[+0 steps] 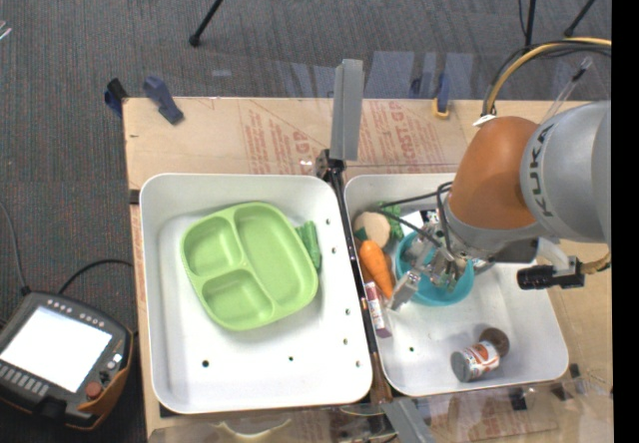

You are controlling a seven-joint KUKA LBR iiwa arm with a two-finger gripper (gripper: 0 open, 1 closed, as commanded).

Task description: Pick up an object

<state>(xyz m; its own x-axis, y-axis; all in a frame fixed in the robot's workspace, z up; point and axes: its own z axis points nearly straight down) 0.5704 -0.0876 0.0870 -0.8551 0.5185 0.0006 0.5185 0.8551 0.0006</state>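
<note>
Nearest, a can [476,358] is lying on its side in the right bin [539,351]. Beyond it, the end effector [427,273] is hanging over a teal bowl [439,286], its fingers spread and pinching nothing. Just beside, a carrot [375,268] is resting against the bin's left wall. A green divided plate [250,264] is sitting in the left bin [170,231].
</note>
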